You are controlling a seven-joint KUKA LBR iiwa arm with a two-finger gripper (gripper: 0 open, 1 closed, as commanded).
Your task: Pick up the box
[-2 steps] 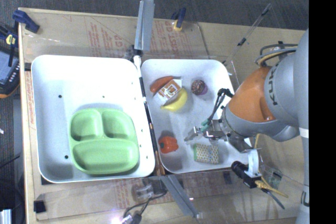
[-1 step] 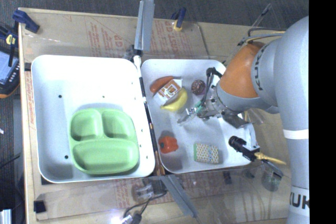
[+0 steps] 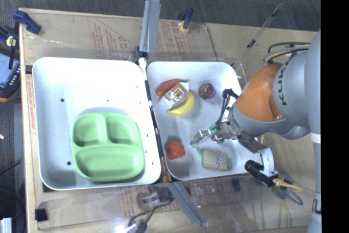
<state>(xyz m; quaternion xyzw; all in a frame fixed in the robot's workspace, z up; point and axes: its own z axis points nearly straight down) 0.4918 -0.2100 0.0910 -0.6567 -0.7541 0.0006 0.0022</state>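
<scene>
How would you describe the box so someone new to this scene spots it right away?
Look in the right-hand white bin, toward its far side. The box lies there, small, white and orange-brown, between an orange sausage shape and a yellow banana. It is the one flat-sided, printed item among rounded ones.

Two bins (image 3: 43,117) (image 3: 229,71), one tray (image 3: 107,147), one box (image 3: 177,95).

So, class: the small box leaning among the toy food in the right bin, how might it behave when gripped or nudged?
The small box looks like light printed card, so probably stiff yet crushable under a hard squeeze. It rests against a yellow banana and an orange sausage, so a nudge may tip or slide it. Its flat faces should not roll.
</scene>
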